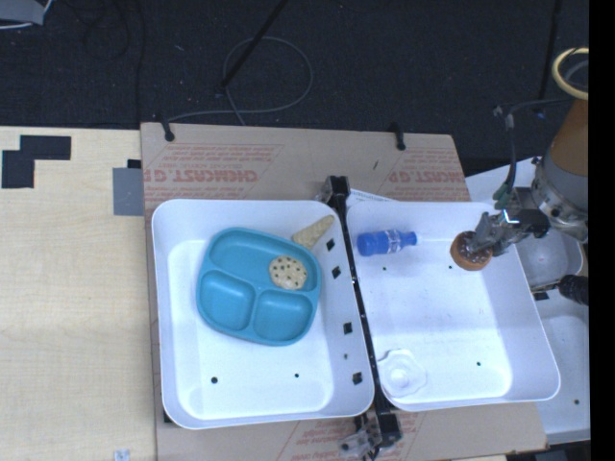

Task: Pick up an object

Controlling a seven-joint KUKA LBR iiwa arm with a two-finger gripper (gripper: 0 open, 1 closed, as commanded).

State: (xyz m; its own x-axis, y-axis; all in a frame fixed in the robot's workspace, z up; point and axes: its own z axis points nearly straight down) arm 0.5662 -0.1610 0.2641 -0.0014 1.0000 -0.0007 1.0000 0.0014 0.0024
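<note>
My gripper (485, 237) hangs over the far right corner of the right bin (538, 353), reaching in from the right. A small round brown object (468, 254), like a chocolate doughnut, sits right at its tip and is partly overlapped by it. I cannot tell whether the object is held or just lies below. A blue bottle (386, 242) lies on its side at the far left of the same bin. A clear plastic piece (402, 371) rests near that bin's front edge.
The left bin (183, 373) holds a blue divided plate (252, 291) with a speckled cookie (287, 273) on it. A tan wedge (313, 230) lies against that bin's far right corner. A black divider (354, 305) separates the bins.
</note>
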